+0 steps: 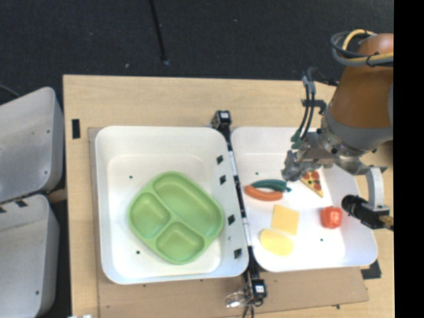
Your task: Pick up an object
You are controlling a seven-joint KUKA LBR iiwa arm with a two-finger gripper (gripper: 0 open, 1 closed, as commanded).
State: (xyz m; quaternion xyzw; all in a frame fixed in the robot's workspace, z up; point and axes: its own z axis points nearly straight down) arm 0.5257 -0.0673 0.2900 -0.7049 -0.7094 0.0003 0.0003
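We see the grey KUKA arm with its orange band (361,95) entering from three o'clock, its bulky wrist bent downward and toward nine o'clock. At its end the dark two-finger gripper (296,167) points down toward seven o'clock. Black cables (309,111) loop along the wrist's nine o'clock side.

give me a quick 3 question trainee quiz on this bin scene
1. True or false: the green divided plate lies in the left bin.
2. Which item lies nearest the end effector? A) pizza slice B) red object C) yellow lemon-like piece
3. Fill in: the yellow cheese square lies in the ___ bin.

Key: 1 true; 2 A; 3 right.
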